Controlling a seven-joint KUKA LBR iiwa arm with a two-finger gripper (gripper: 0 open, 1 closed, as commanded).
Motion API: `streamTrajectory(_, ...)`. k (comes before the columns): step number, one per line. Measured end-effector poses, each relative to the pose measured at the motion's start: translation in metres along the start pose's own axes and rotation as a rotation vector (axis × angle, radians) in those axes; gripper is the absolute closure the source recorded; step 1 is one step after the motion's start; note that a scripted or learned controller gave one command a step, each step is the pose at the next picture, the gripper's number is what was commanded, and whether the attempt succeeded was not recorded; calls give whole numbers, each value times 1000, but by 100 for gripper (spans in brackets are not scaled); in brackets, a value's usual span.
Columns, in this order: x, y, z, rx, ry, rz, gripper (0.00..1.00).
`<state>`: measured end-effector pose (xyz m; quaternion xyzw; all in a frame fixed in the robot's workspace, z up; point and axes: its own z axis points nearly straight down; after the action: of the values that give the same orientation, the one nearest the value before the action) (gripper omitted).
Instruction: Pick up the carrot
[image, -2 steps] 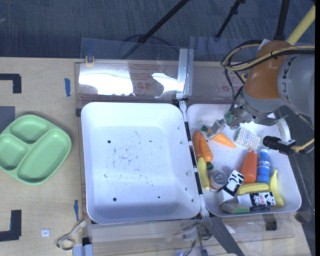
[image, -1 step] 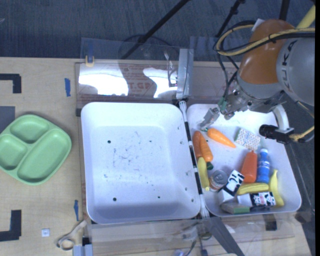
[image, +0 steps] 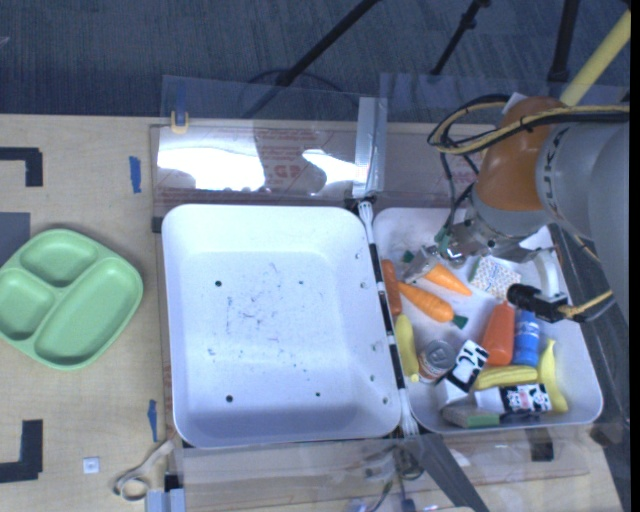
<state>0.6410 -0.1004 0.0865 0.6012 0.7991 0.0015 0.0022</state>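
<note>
Two orange toy carrots lie in the right bin. One carrot sits near the bin's upper middle, and a second carrot lies just below and left of it, with a green stub at its lower end. My gripper hangs low over the bin's upper part, just above the upper carrot and close to it. I see nothing lifted. The grey arm with its orange band comes in from the upper right.
The right bin also holds an orange bottle, a blue bottle, a yellow banana, a small can, a black-and-white block and a long orange piece by its left wall. The left bin adjoins it. A green divided plate lies far left.
</note>
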Motion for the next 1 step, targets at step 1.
streamTrajectory(1,-1,1,-12,-5,-2,2,100)
